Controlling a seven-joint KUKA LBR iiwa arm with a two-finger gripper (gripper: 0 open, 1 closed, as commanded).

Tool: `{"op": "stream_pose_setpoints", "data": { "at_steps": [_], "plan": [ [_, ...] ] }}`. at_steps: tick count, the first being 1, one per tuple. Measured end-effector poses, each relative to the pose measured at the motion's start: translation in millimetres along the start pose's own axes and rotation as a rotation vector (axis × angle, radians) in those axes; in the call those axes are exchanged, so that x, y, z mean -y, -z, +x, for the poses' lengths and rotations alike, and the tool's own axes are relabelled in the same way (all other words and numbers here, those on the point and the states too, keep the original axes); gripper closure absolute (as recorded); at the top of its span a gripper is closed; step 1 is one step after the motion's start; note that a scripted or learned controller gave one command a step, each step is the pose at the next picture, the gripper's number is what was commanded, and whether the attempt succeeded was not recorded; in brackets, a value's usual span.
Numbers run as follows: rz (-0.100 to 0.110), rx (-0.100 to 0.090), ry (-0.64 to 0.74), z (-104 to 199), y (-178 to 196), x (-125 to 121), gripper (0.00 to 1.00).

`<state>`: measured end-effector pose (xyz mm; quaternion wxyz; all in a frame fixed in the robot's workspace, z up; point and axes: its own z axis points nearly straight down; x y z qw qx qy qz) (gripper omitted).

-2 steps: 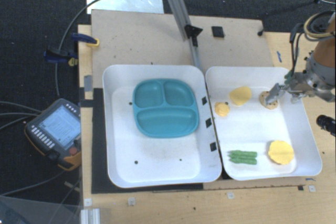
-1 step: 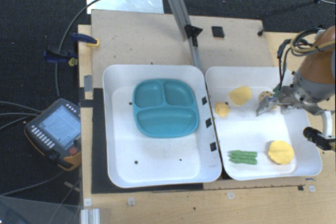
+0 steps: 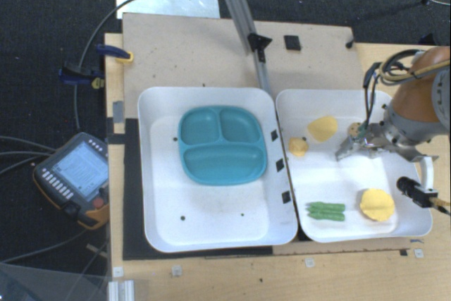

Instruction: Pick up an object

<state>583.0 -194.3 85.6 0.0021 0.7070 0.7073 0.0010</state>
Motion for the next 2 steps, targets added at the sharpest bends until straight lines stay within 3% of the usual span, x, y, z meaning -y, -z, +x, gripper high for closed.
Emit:
{"op": "stream_pose_setpoints", "data": {
  "at_steps": [1,2],
  "plan": [
    [-0.009,-0.001,0.002,0.7,14.5,-3.0,1.0],
    [-0.001,0.0,0.005,1.8,57.8,-4.0,1.0]
  ]
}}
